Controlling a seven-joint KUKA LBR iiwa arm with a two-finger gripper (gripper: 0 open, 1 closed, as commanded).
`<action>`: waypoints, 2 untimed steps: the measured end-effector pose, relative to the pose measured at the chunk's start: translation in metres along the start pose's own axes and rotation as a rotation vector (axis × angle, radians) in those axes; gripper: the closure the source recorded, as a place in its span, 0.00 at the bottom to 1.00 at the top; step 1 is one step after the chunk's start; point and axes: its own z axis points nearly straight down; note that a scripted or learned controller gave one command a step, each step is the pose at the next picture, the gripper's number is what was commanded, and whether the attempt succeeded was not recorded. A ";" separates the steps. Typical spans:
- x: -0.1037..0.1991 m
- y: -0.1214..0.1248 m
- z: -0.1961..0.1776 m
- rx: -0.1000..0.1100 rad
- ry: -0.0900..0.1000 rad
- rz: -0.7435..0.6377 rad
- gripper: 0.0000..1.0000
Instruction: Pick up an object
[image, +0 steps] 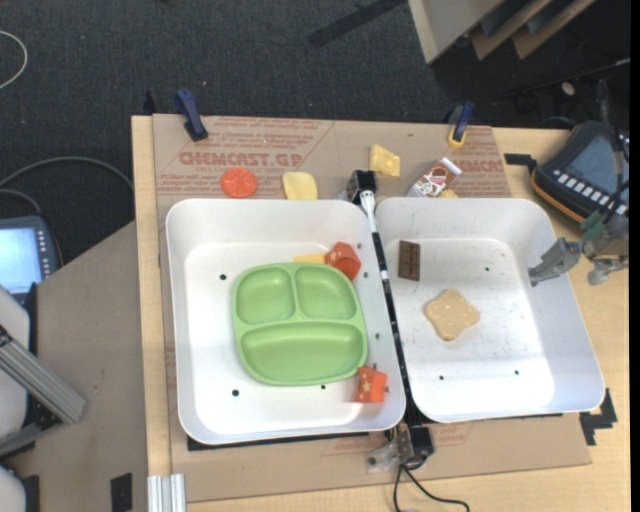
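Two loose pieces lie in the right bin (560, 350): a tan bread slice (452, 314) near its middle and a brown block (410, 259) toward its far left corner. I hang my gripper (556, 260) over the right edge; its state I cannot tell. Flat and clear of walls, the bread suits me.

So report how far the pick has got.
Done: nothing lifted yet. The bread slice and brown bar lie flat in the right bin. In hand: the gripper sits at that bin's right edge, apart from both. Left: reach in, grasp, lift.
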 end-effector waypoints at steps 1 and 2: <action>0.050 0.000 0.066 0.008 0.005 -0.005 0.00; 0.094 0.026 0.197 -0.005 -0.003 -0.005 0.00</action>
